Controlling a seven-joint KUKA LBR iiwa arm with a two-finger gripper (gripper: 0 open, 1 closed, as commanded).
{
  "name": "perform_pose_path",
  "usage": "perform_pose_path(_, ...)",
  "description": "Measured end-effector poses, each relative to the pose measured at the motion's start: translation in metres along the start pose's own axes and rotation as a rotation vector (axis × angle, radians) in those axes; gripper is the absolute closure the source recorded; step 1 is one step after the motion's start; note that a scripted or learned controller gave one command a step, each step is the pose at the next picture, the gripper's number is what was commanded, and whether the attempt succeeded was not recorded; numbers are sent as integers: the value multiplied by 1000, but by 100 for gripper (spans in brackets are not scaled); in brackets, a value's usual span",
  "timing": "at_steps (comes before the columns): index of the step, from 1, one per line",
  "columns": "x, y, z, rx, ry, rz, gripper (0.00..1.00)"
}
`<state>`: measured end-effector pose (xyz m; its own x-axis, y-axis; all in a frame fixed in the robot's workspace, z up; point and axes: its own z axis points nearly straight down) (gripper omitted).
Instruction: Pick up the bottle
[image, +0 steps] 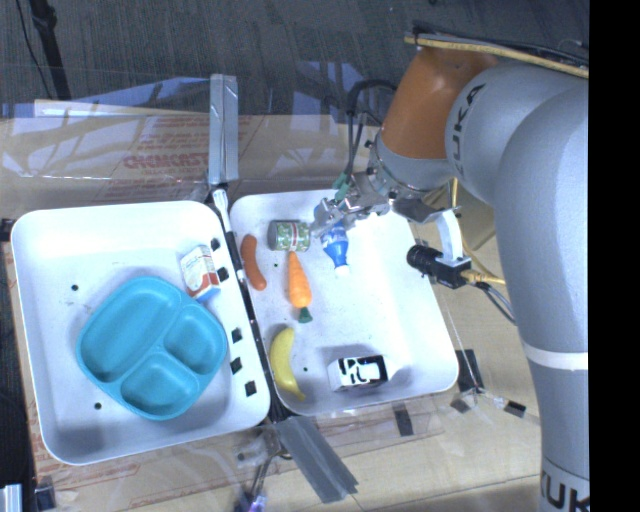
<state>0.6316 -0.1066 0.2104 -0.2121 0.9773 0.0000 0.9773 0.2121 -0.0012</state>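
We see the gripper (333, 218) above the right bin (420, 330), a blue bottle (337, 247) just beneath it and a can (289, 236) beside it.

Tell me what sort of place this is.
Probably a robot lab bench: a grey arm reaches over two white bins holding toy food like a carrot and banana.

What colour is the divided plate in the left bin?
Light blue, plain; the divided plate shows clearly in the camera view.
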Motion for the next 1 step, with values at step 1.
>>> perform_pose_path(1,10,2,1,3,2,-84,100)
